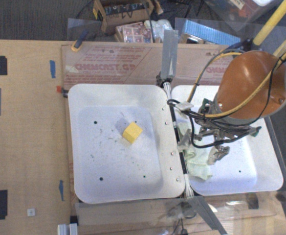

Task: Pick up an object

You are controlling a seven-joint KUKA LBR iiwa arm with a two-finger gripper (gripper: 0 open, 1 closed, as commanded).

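A small yellow cube (132, 132) lies near the middle of the left white bin (82, 96). In the right white bin (263, 176), a pale green crumpled soft item (200, 169) rests against the left wall. My gripper (203, 147) hangs over the left part of the right bin, just above that green item, and it is open, with one finger (185, 141) by the bin wall and the other (220, 153) to its right. Nothing sits between the fingers. The orange wrist band (248, 84) and cables cover the bin's upper part.
A grey metal divider post (169, 58) stands behind the gap between the bins. Cardboard (113, 65) lies behind the bins, with clutter on the floor beyond. The wooden bench top (25, 131) stretches out to the left.
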